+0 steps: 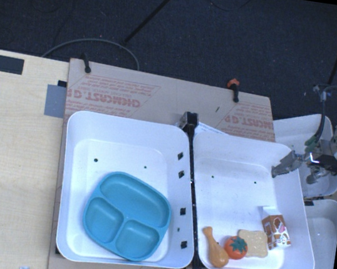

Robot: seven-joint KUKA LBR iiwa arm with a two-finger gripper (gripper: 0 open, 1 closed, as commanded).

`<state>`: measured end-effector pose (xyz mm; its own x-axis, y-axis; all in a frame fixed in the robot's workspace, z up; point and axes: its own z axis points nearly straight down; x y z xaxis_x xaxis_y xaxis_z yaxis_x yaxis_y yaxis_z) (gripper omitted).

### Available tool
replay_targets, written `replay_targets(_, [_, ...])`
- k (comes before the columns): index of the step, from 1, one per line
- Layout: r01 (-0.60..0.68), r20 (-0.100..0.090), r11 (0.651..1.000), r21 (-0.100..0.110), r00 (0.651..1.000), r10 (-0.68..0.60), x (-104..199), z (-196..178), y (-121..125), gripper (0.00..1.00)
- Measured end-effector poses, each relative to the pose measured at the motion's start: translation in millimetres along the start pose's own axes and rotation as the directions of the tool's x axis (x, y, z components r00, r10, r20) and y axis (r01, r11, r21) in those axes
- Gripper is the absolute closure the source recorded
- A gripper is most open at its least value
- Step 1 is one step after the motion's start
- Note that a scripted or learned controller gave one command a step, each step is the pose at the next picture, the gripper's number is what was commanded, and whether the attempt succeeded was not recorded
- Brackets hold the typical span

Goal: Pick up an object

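Observation:
The right bin [238,173] holds several toy foods along its near edge: a tan drumstick [216,248], a red tomato [236,248], a slice of bread [255,242] and a small brown carton [276,231]. My gripper [302,166] hangs over the far right rim of this bin, well above and behind the toys. Its two grey fingers [284,163] are spread open with nothing between them. The arm comes in from the right edge of the view.
The left bin [85,143] holds a blue divided plate [127,215]. A black divider [186,184] runs between the bins. Both bins rest on a cardboard sheet [161,101]. The wooden bench top [6,156] lies to the left.

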<state>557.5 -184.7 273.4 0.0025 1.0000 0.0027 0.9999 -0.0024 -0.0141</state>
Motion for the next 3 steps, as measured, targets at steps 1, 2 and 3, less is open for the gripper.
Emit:
replay_targets(1, [0.002,0.002,1.0,-0.011,1.0,-0.002,0.3,-6.8,1.8,0.0])
replay_targets(2, [0.002,0.001,1.0,-0.007,1.0,-0.002,-2.0,39.3,-4.6,0.0])
replay_targets(3, [0.002,0.0,1.0,-0.005,1.0,-0.002,-1.0,103.9,-6.7,0.0])
